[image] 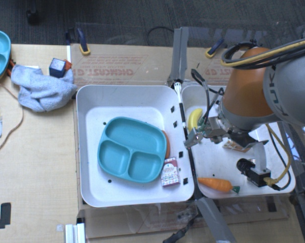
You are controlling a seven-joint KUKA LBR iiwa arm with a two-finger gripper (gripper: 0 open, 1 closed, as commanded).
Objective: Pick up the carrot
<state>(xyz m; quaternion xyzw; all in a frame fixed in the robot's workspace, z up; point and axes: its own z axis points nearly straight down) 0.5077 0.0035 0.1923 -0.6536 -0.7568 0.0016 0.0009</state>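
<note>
Cardboard (112, 65) printed "CHEMICAL GUYS" lies behind the bins; carrot (215, 185) in right bin (213, 156)

Two bins stand side by side on the bench (36, 151); the left bin (84, 135) holds a divided tray (132, 149) near its middle; a small carton (170, 172) lies just beside the tray's near right corner, close to the wall between the bins. In the right bin (274, 189), a banana (194, 119) lies at the far left, against the dividing wall; the carrot (216, 185) lies along the near edge, well apart from the banana. The arm (254, 92) hangs over the right bin's far half, behind the carrot. On the bench left of the bins lies a cloth (41, 89), with a small box (57, 67) just behind it.
</note>
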